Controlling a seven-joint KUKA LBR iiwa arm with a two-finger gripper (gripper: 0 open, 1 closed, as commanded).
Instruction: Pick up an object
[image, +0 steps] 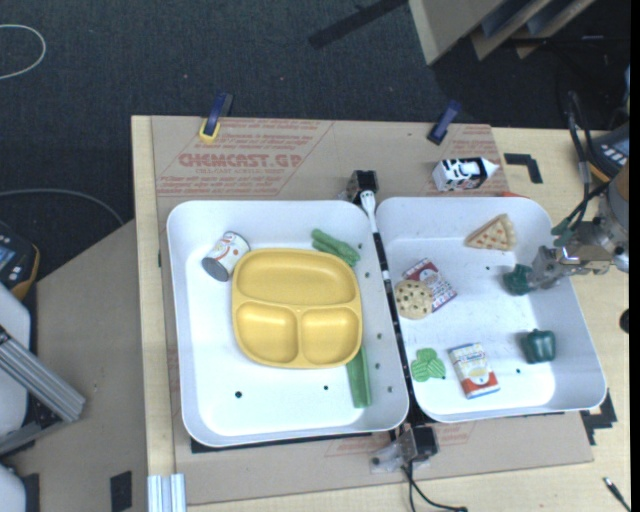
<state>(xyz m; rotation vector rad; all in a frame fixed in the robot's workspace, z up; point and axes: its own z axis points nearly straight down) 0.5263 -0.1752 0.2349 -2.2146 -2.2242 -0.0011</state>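
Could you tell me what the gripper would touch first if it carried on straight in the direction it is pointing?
Probably the dark green object right at the gripper tip, near the right bin's right wall; depth is hard to judge.

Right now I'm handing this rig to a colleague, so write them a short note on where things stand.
Gripper: low at the right bin's right edge, beside a small dark green object; whether it grips it is unclear.
Right bin: waffle slice, cookie with a snack packet, green leaf piece, small carton, green pepper.
Left bin: yellow divided plate, can, green vegetables.
Done: nothing visibly lifted.
Left: secure one object and raise it.
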